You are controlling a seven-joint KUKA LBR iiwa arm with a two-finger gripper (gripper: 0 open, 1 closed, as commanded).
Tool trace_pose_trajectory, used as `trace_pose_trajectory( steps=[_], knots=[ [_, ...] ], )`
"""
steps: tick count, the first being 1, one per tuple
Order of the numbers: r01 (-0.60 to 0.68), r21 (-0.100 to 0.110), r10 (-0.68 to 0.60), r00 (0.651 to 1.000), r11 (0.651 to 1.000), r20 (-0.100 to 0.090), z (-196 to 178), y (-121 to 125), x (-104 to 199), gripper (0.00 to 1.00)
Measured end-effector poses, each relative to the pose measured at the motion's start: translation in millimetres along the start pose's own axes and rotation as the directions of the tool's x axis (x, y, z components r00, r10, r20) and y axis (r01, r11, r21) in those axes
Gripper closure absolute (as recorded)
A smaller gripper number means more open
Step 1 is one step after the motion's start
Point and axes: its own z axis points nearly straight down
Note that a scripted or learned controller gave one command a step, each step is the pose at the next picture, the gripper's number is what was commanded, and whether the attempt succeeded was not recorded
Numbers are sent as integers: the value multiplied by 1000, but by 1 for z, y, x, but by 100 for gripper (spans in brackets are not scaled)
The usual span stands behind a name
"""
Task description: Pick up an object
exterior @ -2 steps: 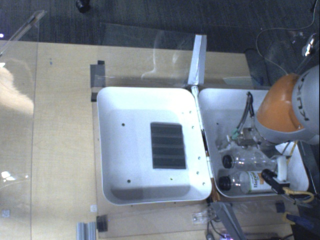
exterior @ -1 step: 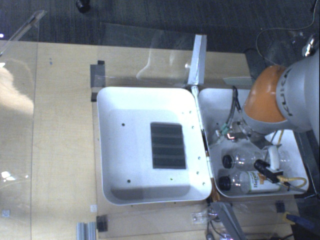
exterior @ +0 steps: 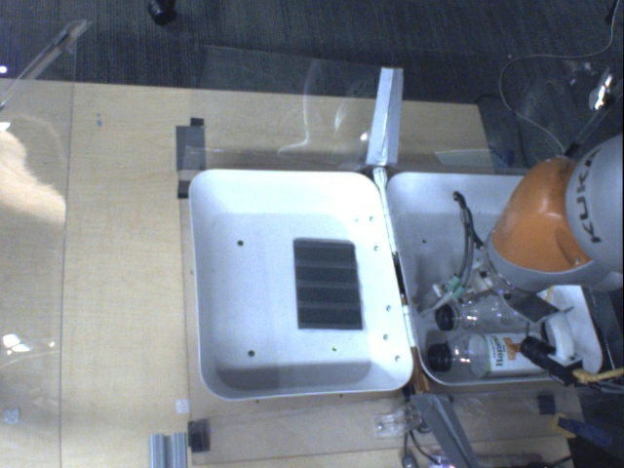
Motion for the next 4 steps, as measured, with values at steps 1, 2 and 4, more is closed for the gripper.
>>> trace_pose_trajectory(
  steps=[1,2,4],
  knots=[
    [13,-8,-13,1000,1000,-16,-11,8,10,100],
    [12,-7,-12,1000,1000,-14,-11,7,9,0],
    [-96,1,96,995,995,4,0,-27,-30,0]
  ],
)
